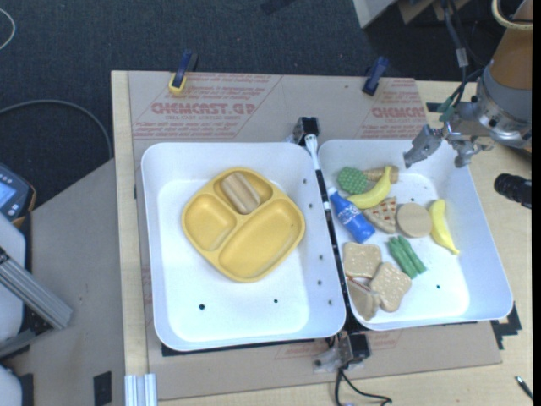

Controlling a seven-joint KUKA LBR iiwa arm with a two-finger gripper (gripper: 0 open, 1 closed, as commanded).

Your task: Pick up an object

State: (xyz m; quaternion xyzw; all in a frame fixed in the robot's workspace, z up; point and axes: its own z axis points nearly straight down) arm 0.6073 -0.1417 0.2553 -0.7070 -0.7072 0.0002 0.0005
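Right bin [482,252], crowded left half: green ridged piece [352,178] at top, curved banana [375,193] lying across it, blue bottle [348,215] slanted just beside the divider. Below these a waffle wedge [385,213], a round tan cookie [413,220] overlapping it, a second banana [441,225] upright-ish to the right, well clear of the pile. Green bean pod [407,256] diagonal under the cookie. Three tan crackers [376,279], pitted surface, stacked and overlapping at the bin's lower left; hard to tell where each ends.

Left bin [169,294]: yellow compartment tray [243,224], glossy plastic, rounded corners; a tan hot-dog bun [241,191] sits in its upper compartment.

Bins are smooth white plastic on a brown board [270,100] with red print, held by two clamps [179,73] at the far edge. Black clips join the bins at the divider.

Arm enters from upper right, wrist tilted down toward the left. Pincer [441,146] hangs above the right bin's upper right corner, fingers spread, nothing between them. Nearest items, first banana and cookie, lie apart from it, lower left.
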